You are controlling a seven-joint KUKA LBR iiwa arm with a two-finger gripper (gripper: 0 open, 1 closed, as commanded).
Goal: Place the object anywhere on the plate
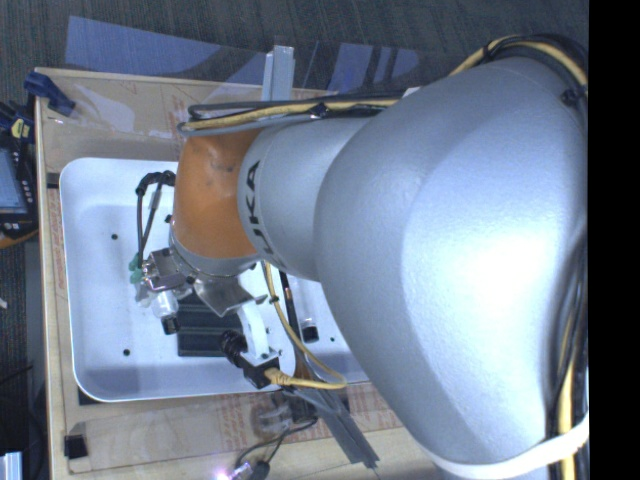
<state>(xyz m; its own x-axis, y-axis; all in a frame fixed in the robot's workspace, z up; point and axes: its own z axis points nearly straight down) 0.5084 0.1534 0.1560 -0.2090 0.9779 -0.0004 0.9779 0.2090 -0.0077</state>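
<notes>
Gripper: the gripper (205,323) hangs low inside the white bin (90,228), at about 7 o'clock from the frame's centre; whether it is released or clenched cannot be told, since the dark tool body and wrist cover its tip.

Arm: the grey arm (430,268) with its orange band (210,198) reaches in from 3 o'clock and covers most of the scene (yellow and black cables (300,113) trail along it).

Object: its place cannot be told; nothing is seen held, and the bare bin floor toward 9 o'clock carries only a few small dark dots.

Plate: hidden or absent; cannot say which.

Step in hand: judged to be the reach or pick attempt, with the tool down near the bin floor.

Next move: likely calls for lifting clear so that a grasp can be checked, then carrying toward the plate.

Surface: a wooden bench (150,433) frames the bin.

Room: dark carpet (200,8) lies beyond at 12 o'clock, and some dark equipment (15,188) sits at 9 o'clock.
</notes>
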